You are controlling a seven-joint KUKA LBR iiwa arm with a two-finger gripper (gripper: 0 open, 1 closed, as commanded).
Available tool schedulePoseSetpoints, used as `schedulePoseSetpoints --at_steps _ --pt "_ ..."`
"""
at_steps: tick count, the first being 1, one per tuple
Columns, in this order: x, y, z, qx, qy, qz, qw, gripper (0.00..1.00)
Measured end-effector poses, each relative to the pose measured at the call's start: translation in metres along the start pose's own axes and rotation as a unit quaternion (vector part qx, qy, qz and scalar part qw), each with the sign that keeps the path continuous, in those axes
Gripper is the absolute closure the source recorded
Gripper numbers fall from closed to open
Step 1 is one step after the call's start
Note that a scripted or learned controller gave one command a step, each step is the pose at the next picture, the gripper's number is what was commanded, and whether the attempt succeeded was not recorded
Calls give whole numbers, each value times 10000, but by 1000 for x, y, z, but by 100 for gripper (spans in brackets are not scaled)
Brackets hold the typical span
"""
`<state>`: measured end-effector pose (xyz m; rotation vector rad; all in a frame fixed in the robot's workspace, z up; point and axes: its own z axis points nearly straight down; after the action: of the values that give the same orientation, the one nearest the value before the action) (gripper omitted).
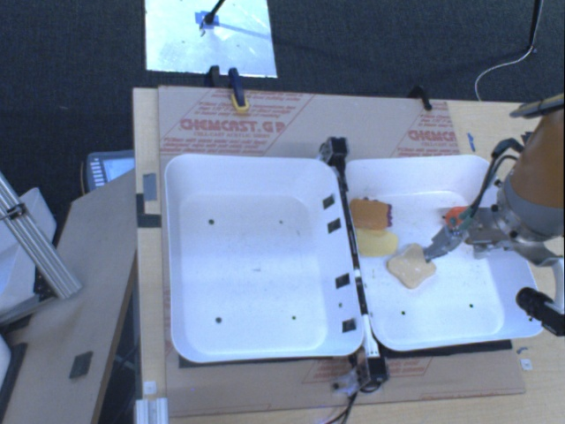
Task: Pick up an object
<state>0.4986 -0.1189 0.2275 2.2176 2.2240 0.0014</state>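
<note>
The right bin (477, 325) holds a few small food-like pieces near its left wall: an orange-brown block (371, 213), a pale yellow piece (378, 243) just below it, and a tan slice (411, 268) further toward the front. A small red-orange bit (455, 212) lies beside the arm's wrist. My gripper (439, 246) reaches in from the right, low in the bin, with its tip at the upper right edge of the tan slice. The view does not show whether it touches the slice.
The left bin (256, 263) lies beside the right one, with a black clip-lined divider (346, 263) between them. A cardboard sheet (291, 122) lies under both bins. The arm's grey body (538, 193) hangs over the right bin's right edge.
</note>
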Motion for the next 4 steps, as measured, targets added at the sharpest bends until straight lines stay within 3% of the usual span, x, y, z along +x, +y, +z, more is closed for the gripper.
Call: schedulePoseSetpoints --at_steps 1,2,3,4 --pt "-20 21 -286 -103 -31 -10 9999 0" --pt "-19 21 -289 -38 -15 -35 10000 100" --pt "78 42 -264 1 11 -59 10000 100" --pt "181 28 -255 0 15 -66 10000 100"
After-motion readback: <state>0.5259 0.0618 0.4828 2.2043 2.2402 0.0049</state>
